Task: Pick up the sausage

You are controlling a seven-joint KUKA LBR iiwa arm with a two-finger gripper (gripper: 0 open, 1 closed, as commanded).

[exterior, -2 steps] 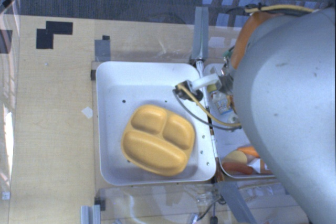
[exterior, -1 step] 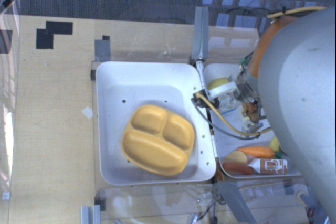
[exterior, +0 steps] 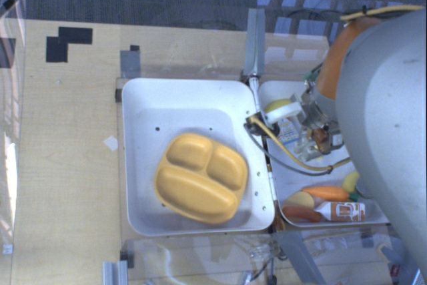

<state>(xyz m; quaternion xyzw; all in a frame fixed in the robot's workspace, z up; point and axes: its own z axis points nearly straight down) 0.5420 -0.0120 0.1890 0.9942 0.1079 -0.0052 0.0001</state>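
end effector (exterior: 312, 137), grip unclear, over right bin (exterior: 293, 173) holding sausage (exterior: 301, 213); left bin (exterior: 133, 143) holds yellow tray (exterior: 201, 177).

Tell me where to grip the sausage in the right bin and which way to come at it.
Grip the sausage at its middle, coming straight down, fingers closing across its narrow width. It lies flat and lengthwise along the right bin's near wall, with the bottle against its right end and the carrot just behind, so side approaches look crowded.
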